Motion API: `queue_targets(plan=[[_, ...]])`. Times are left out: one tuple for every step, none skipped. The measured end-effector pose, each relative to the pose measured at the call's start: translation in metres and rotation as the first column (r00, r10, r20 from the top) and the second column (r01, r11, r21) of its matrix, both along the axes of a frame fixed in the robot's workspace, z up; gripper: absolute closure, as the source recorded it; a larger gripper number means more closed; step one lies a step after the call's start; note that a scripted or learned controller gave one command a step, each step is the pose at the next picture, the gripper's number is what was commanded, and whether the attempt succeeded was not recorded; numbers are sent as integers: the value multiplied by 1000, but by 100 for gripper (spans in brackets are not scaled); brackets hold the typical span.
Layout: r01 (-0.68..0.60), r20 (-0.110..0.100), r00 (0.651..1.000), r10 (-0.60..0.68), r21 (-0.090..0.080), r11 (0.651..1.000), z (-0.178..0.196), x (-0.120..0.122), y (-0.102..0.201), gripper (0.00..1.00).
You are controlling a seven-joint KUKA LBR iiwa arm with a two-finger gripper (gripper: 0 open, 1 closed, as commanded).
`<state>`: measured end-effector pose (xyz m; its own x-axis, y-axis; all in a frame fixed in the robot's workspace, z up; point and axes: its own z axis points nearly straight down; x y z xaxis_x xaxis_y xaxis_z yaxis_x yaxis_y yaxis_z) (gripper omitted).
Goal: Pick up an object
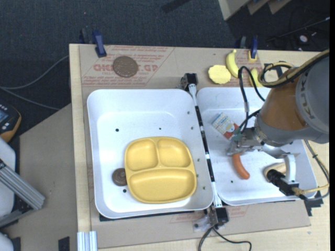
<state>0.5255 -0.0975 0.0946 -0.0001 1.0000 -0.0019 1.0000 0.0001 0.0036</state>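
My gripper [235,146] hangs low in the right bin [261,197], near its left wall. An orange sausage [241,167] lies on the bin floor just below and to the right of the gripper, close to it; whether they touch I cannot tell. A small white packet with red and blue print [223,123] lies just up and left of the gripper. The grey and orange arm covers the right part of this bin.
The left bin [104,114] holds a yellow divided plate [158,169] with a brown round cookie [119,177] at its left edge. On the bench behind the bins lie a brown disc [124,66], a yellow banana [232,61] and a yellow lump [219,74].
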Motion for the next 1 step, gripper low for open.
queue_targets(plan=[[-9, 9, 1000, 9, 4, 1000, 110, 18, 66, 100]])
